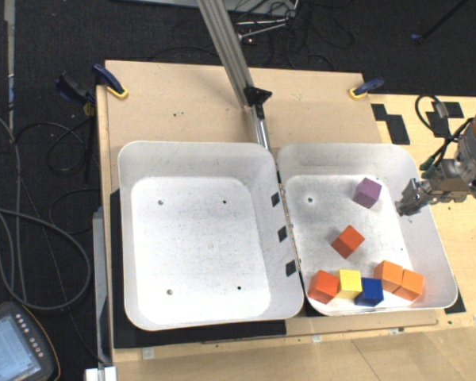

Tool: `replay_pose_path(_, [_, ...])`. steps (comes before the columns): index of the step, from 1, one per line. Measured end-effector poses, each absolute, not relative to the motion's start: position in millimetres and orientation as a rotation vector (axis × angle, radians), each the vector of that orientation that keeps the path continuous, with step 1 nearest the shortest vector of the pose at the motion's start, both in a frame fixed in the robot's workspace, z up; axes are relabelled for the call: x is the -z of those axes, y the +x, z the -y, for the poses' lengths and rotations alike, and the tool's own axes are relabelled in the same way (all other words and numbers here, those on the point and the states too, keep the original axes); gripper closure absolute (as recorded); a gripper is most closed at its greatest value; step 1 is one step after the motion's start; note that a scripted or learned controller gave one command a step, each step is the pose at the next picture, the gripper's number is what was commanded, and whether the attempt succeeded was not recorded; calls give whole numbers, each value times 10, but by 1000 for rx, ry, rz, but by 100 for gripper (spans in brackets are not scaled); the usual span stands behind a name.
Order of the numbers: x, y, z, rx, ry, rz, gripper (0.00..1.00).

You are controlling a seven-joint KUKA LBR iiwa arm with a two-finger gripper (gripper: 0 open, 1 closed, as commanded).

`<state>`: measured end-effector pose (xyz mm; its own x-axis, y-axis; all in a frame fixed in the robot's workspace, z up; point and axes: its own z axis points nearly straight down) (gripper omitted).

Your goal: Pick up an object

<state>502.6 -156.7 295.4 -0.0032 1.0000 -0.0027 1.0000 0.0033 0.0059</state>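
Front row of the right bin [428, 236], nearest the camera: 1 red-orange block [324, 286], 1 yellow block [350, 281], 1 blue block [370, 291], and 2 orange blocks [401, 279] touching each other at the front right corner.

Mid bin: 1 orange block [348, 240], standing alone. Far end: 1 purple block [368, 192], also alone.

Total: 7 blocks, all in the right bin. Left bin [194, 228]: 1, on the same worktop [182, 101].

My tool [404, 203]: at the right bin's right rim, just beside the purple block and apart from it, holding nothing. I cannot tell how its grip is set.

Step in hand, as I judge it: approach, with no pick made. Next move calls for centring over 1 lone block, the purple being nearest, then lowering and closing squarely on its sides.
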Motion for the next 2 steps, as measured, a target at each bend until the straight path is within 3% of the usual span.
replay_pose_path(2, [-2802,5171,679,-1,2213,-2230,100])
